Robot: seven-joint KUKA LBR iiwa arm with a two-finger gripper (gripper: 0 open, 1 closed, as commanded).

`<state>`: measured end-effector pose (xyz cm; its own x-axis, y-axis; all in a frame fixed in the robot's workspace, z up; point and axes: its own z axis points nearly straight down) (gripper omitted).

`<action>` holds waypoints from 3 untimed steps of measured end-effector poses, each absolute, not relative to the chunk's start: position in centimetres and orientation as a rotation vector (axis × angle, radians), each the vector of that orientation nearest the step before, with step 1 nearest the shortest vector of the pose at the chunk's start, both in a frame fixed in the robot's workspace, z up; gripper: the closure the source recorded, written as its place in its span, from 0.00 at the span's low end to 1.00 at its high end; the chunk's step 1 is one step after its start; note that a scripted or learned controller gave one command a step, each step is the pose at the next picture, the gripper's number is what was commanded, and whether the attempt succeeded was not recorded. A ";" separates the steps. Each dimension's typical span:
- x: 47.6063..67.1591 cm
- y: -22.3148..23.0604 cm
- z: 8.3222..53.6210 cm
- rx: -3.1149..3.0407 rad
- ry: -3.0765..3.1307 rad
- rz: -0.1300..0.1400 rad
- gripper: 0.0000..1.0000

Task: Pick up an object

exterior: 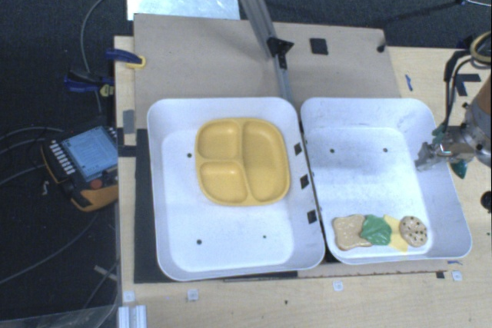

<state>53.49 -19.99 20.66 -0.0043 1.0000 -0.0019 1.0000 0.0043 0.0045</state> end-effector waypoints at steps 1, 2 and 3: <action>53.0 -19.7 25.3 2.211 2.223 0.005 1.00; 54.4 -14.4 24.0 2.209 2.232 0.004 1.00; 55.8 -10.1 24.4 2.208 2.232 0.006 1.00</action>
